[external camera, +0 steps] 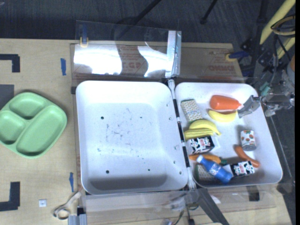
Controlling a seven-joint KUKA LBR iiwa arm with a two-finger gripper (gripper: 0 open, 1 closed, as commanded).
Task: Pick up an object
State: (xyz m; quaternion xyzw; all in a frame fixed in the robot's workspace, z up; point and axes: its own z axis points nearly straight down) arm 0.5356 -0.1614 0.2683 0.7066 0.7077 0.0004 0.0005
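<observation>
The right bin holds several objects. An orange rounded piece lies at the back on a yellow piece. A banana lies near the divider, beside a speckled grey block. A black-and-white carton, a small spotted can, an orange sausage shape, a blue bottle and a small black-and-white box fill the front. My gripper hangs at the bin's right back edge, just right of the orange piece, with nothing seen in it.
The left bin sits beside the right one. A green divided plate rests on the bench at far left. A clear panel stands behind the bins. Cables and stands crowd the upper right.
</observation>
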